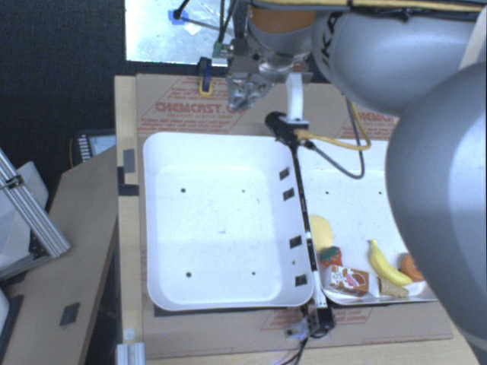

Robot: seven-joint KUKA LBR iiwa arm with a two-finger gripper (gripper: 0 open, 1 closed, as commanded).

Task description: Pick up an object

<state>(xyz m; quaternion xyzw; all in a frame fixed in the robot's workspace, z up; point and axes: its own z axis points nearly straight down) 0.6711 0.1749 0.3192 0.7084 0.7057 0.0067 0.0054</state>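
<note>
**Grey arm hangs over the bench's far edge, objects in the right bin**

Grey arm (411, 59) crosses the top right. Its gripper (242, 93) sits above the cardboard beyond the left bin (163, 204), with nothing seen between its tips; whether it is released or clenched cannot be told. In the right bin (358, 196), near its front edge, lie a banana (384, 265), a yellow round piece (321, 230), a small red-and-white packet (348, 280) and an orange item (411, 267).

The shiny bare-metal gripper (245, 90) hangs above a smooth, faintly glossy white plastic bin (163, 226). Behind the gripper lies matt brown printed cardboard (183, 109) on the table. Beside the gripper, the smooth grey satin-finish arm casing (396, 52) looms.
</note>
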